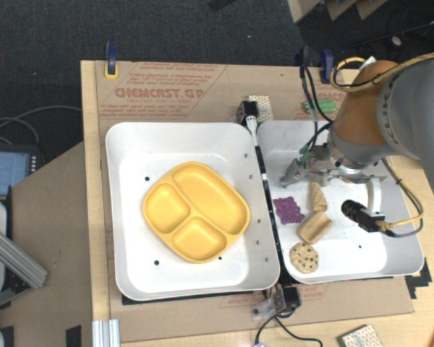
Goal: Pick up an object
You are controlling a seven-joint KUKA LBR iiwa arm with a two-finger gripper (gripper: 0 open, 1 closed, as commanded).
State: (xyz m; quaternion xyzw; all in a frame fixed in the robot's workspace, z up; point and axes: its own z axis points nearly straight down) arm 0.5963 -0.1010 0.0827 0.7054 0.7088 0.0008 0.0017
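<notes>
— Looking at the right bin: gripper low over its upper part, just above the tan block. Fingers open or closed? Cannot tell, hidden under the wrist.

— And other objects?

— Purple grapes, bread piece, cookie below. Yellow divided plate alone in the left bin.
</notes>
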